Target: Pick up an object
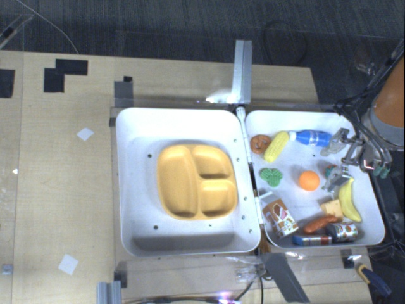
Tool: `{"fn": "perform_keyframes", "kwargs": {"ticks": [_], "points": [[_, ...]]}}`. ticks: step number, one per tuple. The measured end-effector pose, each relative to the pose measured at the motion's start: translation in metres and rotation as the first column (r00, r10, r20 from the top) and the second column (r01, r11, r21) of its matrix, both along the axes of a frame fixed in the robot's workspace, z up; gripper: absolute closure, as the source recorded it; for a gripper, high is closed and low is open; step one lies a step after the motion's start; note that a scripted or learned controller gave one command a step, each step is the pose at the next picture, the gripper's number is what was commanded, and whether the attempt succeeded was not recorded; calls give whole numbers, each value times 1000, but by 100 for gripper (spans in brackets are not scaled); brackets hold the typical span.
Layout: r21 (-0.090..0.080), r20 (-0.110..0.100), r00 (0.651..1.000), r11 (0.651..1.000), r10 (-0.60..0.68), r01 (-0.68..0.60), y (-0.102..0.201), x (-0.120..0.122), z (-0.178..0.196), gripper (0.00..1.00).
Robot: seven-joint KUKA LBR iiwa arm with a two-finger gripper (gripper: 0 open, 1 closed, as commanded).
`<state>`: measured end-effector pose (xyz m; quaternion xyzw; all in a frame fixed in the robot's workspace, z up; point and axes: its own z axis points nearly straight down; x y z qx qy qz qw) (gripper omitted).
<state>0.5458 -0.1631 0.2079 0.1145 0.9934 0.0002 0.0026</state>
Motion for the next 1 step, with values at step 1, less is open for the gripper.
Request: {"fn": "perform_keyframes", "kwargs": {"ticks": [1], "points": [[0, 5, 982, 982, -187, 187, -39, 12, -111, 0]]}}
